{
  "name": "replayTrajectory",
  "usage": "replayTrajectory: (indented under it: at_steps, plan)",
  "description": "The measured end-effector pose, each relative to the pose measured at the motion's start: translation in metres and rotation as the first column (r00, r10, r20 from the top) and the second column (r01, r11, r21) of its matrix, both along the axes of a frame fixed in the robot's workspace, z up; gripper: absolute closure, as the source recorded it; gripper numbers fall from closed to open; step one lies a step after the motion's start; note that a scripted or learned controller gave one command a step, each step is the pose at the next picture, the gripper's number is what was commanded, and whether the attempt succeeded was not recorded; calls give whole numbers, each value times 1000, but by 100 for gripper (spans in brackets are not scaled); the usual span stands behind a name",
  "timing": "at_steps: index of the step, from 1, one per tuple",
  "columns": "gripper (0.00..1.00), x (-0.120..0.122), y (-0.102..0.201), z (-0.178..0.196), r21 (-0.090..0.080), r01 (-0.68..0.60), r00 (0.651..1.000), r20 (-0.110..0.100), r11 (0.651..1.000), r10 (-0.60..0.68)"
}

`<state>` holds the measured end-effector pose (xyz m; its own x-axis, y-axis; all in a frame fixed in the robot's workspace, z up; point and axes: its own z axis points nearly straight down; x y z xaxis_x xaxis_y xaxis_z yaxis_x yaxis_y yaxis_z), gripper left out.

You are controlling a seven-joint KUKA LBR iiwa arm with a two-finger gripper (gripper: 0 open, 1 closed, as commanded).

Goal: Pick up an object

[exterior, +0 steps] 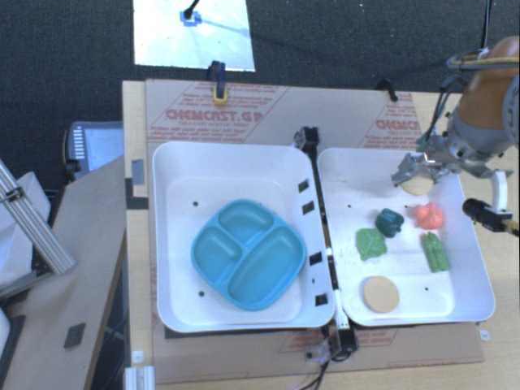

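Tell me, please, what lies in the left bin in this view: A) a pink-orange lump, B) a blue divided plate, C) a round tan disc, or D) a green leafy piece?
B: the blue divided plate sits alone in the left bin, while the tan disc, green leafy piece and pink-orange lump lie in the right bin.

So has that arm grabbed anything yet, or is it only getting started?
Nothing looks lifted yet. The claw sits low at the right bin's far edge, over a pale beige piece. The teal toy, green leafy piece, pink piece, green pod and tan disc lie untouched.
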<state>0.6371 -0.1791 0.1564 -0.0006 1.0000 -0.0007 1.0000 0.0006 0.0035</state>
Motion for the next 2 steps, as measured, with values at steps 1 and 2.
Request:
replayTrajectory:
  at_steps: [1, 2]
  plan:
    - [100, 8, -7, 56, -1, -4, 1000, 2, 1000, 4]
    - [100, 9, -7, 100, -1, -5, 1000, 2, 1000, 5]
